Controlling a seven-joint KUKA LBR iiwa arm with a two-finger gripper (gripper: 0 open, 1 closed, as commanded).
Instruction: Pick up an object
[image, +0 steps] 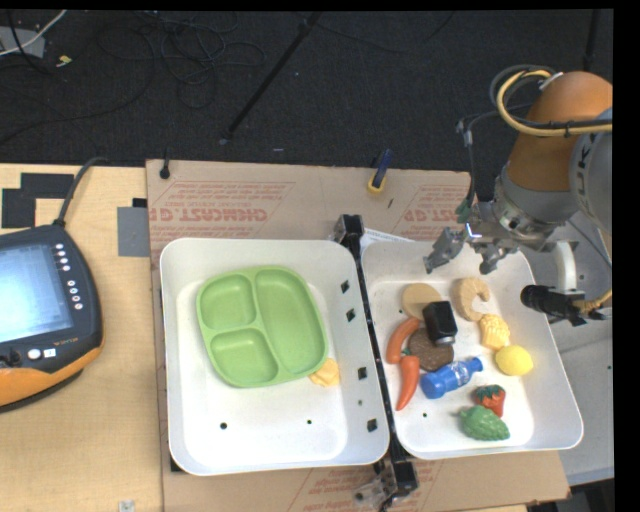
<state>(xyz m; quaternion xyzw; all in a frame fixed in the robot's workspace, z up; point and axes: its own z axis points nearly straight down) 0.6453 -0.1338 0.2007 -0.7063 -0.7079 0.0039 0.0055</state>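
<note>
**Q:** What surrounds the bins?

**A:** Dark carpet strewn with black cables fills the background behind a cardboard-covered bench (260, 200). At far left lies a teach pendant (40, 310) with a lit screen and an orange underside. A blue-and-yellow clamp (379, 172) sits at the cardboard's back edge.

**Q:** And the bins themselves?

**A:** The left bin (190, 420) holds a green divided plate (262, 325), with a small yellow-orange piece (324, 375) touching its lower right corner. The right bin (555, 420) carries a cluster of toy food: a tan potato-like piece (420, 296), a bagel-like ring (471, 295), a corn cob (494, 329), a lemon (513, 360), a black block (439, 320) resting over a brown disc (432, 354), two orange-red carrots or peppers (403, 360) near the divider, a blue bottle (450, 378) on its side, a strawberry (490, 397) and a green leafy vegetable (485, 424).

**Q:** Where is the arm?

**A:** The grey arm, with its orange band (566, 105), reaches in from the right. The gripper (466, 252) hovers over the back of the right bin, fingers spread apart with nothing between them, above and just behind the potato-like piece and the bagel-like ring. Every object lies in its bin.
</note>
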